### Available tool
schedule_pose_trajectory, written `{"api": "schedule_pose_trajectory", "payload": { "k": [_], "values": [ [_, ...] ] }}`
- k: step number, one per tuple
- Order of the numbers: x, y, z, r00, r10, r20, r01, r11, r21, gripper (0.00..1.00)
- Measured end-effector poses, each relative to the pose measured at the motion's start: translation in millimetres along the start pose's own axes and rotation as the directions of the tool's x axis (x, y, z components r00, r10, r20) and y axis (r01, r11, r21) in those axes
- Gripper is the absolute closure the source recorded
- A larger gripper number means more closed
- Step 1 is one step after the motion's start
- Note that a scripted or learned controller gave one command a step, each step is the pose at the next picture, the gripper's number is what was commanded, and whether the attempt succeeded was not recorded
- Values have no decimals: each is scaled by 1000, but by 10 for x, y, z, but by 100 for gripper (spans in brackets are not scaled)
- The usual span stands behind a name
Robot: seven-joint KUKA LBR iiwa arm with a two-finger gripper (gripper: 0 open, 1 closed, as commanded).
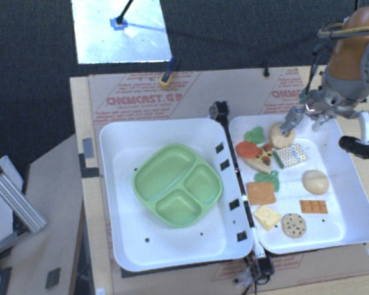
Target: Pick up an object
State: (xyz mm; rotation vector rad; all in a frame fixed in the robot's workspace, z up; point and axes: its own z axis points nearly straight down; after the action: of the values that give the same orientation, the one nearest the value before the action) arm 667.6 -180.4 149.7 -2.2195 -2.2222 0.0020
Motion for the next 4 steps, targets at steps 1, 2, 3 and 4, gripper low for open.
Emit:
{"api": "schedule_pose_trajectory", "payload": {
  "k": [1, 2, 3, 4],
  "values": [
    [-82, 53, 509, 1000, -2, -2, 2, 1000, 5, 0],
    [-103, 69, 546, 1000, -5, -3, 5, 1000, 10, 0],
    [-91, 66, 446, 1000, -7, -6, 7, 1000, 13, 100],
    [-98, 134, -13, 1000, -3, 1, 3, 1000, -9, 100]
  ]
}}
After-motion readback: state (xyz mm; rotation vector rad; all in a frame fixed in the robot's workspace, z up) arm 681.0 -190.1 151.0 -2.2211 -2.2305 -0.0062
